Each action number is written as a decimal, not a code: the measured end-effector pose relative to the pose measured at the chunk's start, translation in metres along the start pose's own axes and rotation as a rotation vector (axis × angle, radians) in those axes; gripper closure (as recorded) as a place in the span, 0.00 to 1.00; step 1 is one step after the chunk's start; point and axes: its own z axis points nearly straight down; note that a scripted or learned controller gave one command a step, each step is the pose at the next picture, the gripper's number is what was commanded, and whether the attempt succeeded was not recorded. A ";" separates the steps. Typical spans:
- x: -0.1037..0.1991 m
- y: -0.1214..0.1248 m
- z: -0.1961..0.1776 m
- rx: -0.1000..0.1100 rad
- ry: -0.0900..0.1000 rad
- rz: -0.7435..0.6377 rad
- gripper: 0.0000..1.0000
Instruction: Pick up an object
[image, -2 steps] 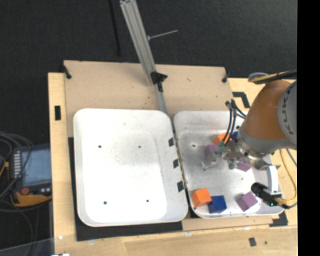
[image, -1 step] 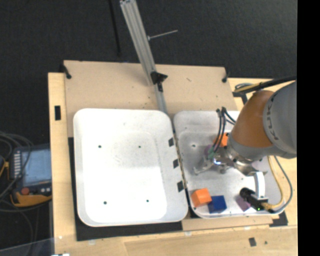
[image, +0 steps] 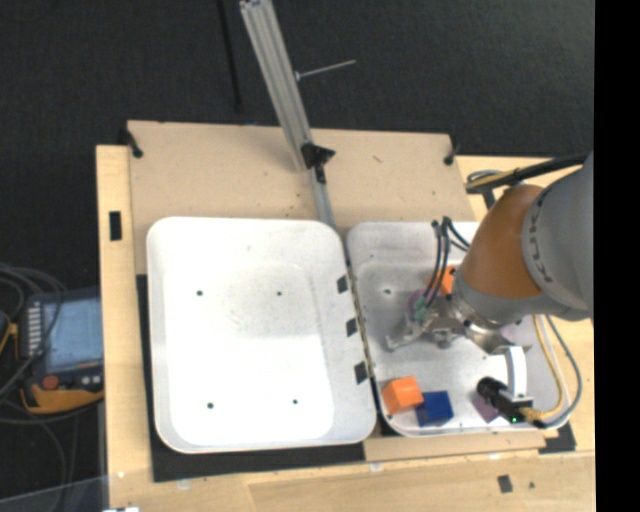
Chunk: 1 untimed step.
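The orange block (image: 402, 393) lies at the near edge of the right bin (image: 375, 250), touching a blue block (image: 435, 408) on its right. A dark purple object (image: 489, 403) lies further right in the same bin. My tool (image: 408, 332) hangs above the bin's middle, away from the blocks; I cannot tell its opening. The left bin (image: 245, 330) sits alongside on the surface (image: 220, 170).

Two bins sat side by side on the bench (image: 250, 180). In the right bin (image: 375, 245) two blocks (image: 402, 393) (image: 435, 408) lay touching at its near edge (the arm (image: 520, 255) above); the left bin (image: 180, 250) lay beside it.
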 end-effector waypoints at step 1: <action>-0.001 0.001 -0.011 -0.004 0.001 0.006 1.00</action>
